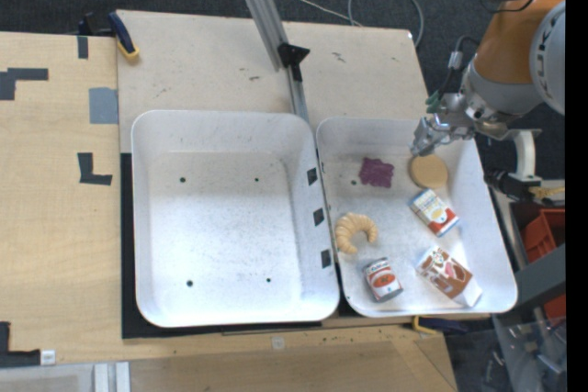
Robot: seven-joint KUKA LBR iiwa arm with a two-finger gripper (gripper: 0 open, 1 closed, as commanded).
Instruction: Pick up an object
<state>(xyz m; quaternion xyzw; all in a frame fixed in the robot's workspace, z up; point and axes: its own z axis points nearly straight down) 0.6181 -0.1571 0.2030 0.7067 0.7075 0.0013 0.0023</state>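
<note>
Camera view: gripper (428,140) hovers just beside the round tan disc (428,172) in the right bin (496,239), finger state unreadable, nothing lifted yet.

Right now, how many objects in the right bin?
6. Purple piece near the back left, tan round disc beside the gripper, small carton mid-right, croissant centre-left, can front centre, brown packet front right. None appear hidden.
</note>
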